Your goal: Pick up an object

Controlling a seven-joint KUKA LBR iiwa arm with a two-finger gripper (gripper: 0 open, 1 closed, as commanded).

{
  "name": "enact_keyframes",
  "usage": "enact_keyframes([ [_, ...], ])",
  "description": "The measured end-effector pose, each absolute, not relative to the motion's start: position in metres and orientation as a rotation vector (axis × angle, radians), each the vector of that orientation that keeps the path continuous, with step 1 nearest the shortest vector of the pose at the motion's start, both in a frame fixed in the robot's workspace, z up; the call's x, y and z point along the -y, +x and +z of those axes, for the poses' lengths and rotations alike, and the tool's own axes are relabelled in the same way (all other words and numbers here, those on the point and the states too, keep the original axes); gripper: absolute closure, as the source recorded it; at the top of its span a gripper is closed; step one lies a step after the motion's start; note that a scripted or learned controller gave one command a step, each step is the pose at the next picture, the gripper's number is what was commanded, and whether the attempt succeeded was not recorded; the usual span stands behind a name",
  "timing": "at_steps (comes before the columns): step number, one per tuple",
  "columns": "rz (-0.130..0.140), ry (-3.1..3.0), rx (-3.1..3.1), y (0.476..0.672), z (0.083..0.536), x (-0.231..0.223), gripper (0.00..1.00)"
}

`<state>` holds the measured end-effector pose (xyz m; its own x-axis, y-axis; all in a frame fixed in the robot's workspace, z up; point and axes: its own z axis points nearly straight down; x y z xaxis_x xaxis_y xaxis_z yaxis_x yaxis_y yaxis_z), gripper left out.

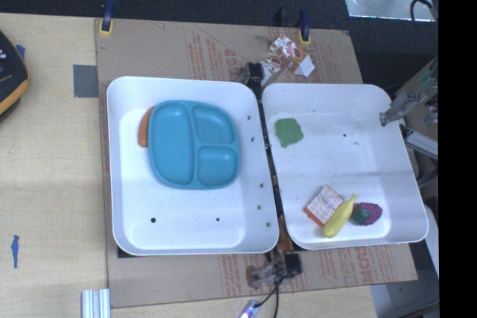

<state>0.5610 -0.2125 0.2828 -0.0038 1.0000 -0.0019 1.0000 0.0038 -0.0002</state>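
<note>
Camera view: two white bins side by side on cardboard. Left bin holds a big blue divided plate w/ an orange item poking out at its 9 o'clock. Right bin: green lump toward 11 o'clock; at 6 o'clock a cluster of small carton, banana touching it, purple fruit just beside. Gripper at bin's 2 o'clock rim, empty; can't tell if it's parted or closed.

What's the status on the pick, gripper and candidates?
Gripper at right bin's far right edge, fingers unclear, nothing seen held. Banana, orange packet, purple item clustered near corner. Green piece alone, unobstructed.
</note>
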Motion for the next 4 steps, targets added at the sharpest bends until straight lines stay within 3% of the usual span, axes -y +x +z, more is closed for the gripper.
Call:
enact_keyframes([
  [1,-0.007,2.219,-2.23,0.567,0.141,0.208,0.0],
  [2,-0.003,2.215,-2.23,0.545,0.2,0.156,0.0],
  [3,-0.006,2.219,-2.231,0.484,0.166,0.132,0.0],
  [4,-0.004,2.22,-2.224,0.532,0.159,0.213,0.0],
])
